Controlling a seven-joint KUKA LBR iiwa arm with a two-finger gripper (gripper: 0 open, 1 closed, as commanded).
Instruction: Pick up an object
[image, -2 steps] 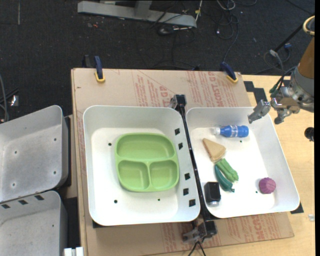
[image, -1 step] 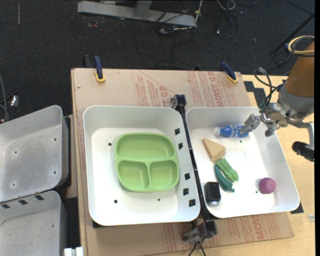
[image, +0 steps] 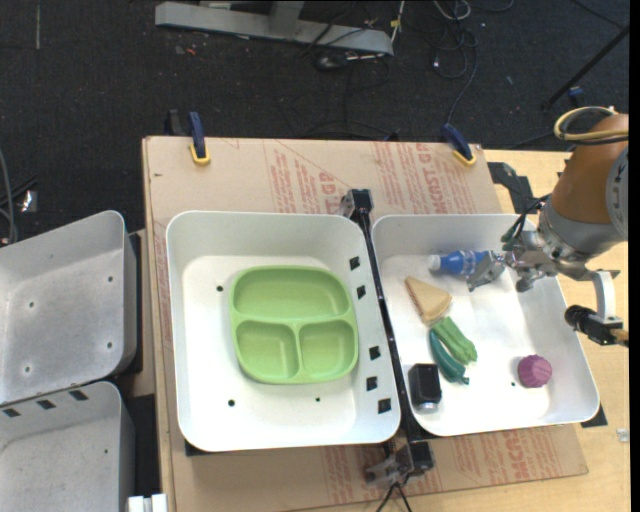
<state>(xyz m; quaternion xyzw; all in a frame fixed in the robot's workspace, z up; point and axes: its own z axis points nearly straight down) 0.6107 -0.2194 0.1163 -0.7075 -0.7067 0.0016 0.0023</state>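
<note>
the gripper (image: 497, 268) is hovering in the right bin (image: 570, 340) at its twelve o'clock end, fingers spread open, gripping nothing. the blue bottle (image: 457, 263) is lying toward nine o'clock, long axis pointing at them.

Two white bins (image: 200, 250) sit side by side. One holds one green divided tray (image: 294, 324). The other holds five objects: one blue bottle (image: 458, 263), one tan wedge (image: 428, 297), one green pod bunch (image: 452, 347), one black block (image: 425, 385), one purple ball (image: 534, 371).

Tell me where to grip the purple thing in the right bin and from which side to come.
Grip the purple object across its rounded middle, coming straight down from above. It looks small and ball-like, sits clear of the green vegetable, and has bin floor free around it for both fingers.
</note>
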